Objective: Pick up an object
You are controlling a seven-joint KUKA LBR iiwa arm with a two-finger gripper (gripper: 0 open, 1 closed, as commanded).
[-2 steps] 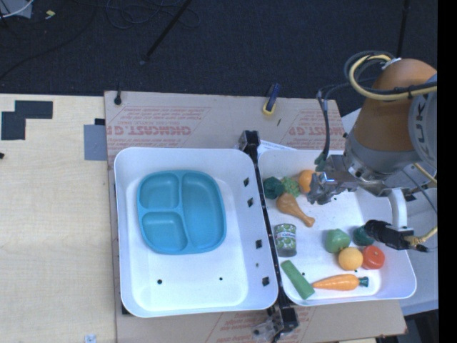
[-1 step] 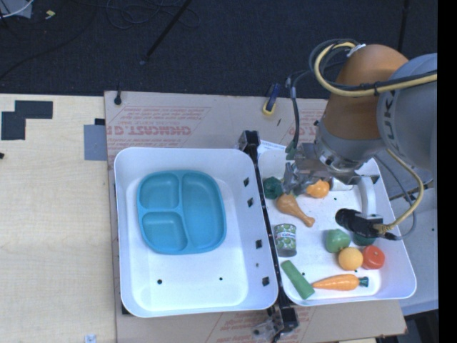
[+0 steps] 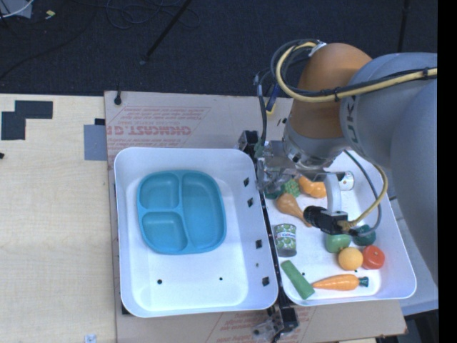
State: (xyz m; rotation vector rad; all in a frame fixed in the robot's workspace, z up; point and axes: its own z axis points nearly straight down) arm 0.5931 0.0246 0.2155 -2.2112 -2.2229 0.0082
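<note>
My gripper (image 3: 273, 176) hangs low over the upper left part of the right bin (image 3: 400, 281), under the orange wrist band. Right beside it lie a small green piece (image 3: 291, 188), an orange piece (image 3: 313, 187) and a tan-orange gourd (image 3: 288, 204). Further down the bin are a small can with a green label (image 3: 285, 239), a green block (image 3: 296, 279), a carrot (image 3: 338, 283), an orange ball (image 3: 350, 258), a red piece (image 3: 373, 257) and a green vegetable (image 3: 335, 243). The wrist hides whatever is directly under the gripper.
The left bin (image 3: 143, 284) holds a blue divided plate (image 3: 181, 211). The ridge where the two bins meet (image 3: 265, 249) runs just left of the gripper. A small pale cup (image 3: 346, 181) sits near the arm at the right bin's upper edge.
</note>
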